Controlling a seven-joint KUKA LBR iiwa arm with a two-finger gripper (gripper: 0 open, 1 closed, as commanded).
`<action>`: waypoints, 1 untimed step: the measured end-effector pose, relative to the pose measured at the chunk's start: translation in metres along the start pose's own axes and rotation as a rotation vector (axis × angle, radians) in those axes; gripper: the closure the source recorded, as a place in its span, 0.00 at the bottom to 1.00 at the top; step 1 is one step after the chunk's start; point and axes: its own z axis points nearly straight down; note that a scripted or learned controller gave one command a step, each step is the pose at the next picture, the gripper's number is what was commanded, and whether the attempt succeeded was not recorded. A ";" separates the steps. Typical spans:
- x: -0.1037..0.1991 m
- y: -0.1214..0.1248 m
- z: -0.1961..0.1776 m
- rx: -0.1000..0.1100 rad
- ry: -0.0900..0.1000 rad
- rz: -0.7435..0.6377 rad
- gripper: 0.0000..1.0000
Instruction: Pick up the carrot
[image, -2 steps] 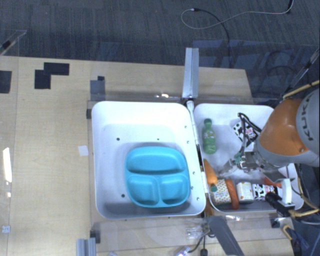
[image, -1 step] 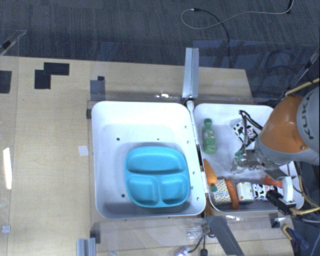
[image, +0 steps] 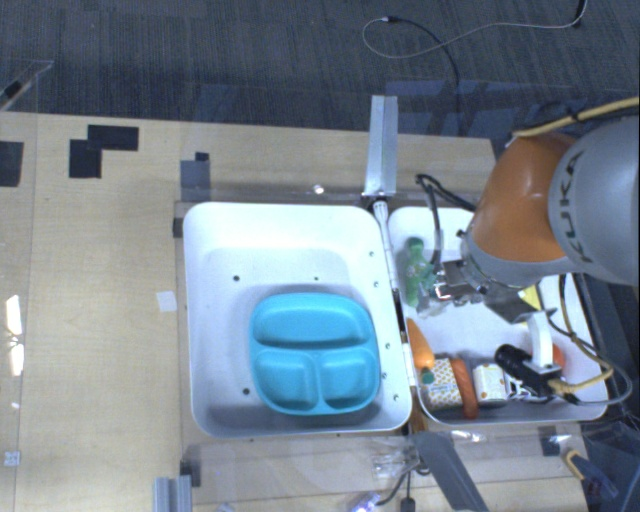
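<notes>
I cannot tell the two-finger gripper (image: 440, 288) state; the slim orange carrot (image: 421, 345) lies against the right white bin's (image: 600, 405) left wall, risking wall collision.

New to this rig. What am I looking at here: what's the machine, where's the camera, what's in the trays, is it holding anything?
One camera, fixed above the bench, looks down at a slant. The big grey and orange shape is a KUKA robot arm reaching in from the picture's right side. It carries a two-finger gripper, but the arm's bulk covers its wrist end here, so I can't tell whether anything is held.

Two shallow white bins sit side by side. The left bin holds a blue divided plate. The right bin, under the arm, holds small items: the carrot it is meant to pick up lies along that bin's left wall, next to a second orange piece, a green item farther back, and something yellow partly hidden.
</notes>
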 end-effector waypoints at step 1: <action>-0.068 0.037 0.001 0.002 -0.001 0.090 1.00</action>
